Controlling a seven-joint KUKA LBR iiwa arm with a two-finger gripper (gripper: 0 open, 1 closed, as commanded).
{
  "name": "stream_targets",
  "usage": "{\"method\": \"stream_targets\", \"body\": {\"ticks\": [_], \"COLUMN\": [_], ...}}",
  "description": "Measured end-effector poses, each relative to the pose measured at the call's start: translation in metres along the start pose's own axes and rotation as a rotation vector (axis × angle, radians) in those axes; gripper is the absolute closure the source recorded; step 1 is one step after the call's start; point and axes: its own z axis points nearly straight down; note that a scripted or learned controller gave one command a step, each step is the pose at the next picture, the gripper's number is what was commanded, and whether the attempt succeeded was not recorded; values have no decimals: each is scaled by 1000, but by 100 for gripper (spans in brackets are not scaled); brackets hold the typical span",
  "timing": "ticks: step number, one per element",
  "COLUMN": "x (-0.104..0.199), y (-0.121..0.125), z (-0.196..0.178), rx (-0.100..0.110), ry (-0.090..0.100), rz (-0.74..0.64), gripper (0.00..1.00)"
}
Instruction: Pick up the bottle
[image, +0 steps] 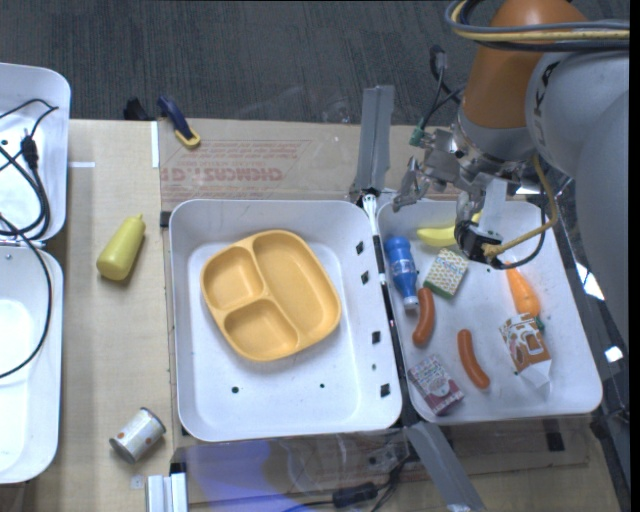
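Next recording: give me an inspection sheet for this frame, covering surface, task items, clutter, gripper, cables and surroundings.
Surface: two white bins side by side, left bin and right bin, on a bench.
Task items: blue bottle lying along the right bin's left wall, untouched.
Clutter: yellow divided plate in the left bin; in the right bin a banana, two sausages, carrot, three small packets.
Gripper: gripper above the right bin's far edge, up and right of the bottle, holding nothing seen.
Cables: black cable looping off the wrist.
Surroundings: mustard bottle, can and clamp on the bench.
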Motion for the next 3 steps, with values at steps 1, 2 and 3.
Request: {"method": "stream_targets", "body": {"ticks": [1, 2, 3], "x": [10, 62, 76], "y": [11, -24, -65], "z": [8, 48, 48], "rx": [-1, 2, 1], "ry": [0, -1, 0], "rz": [61, 74, 64], "gripper": [0, 0, 0]}}
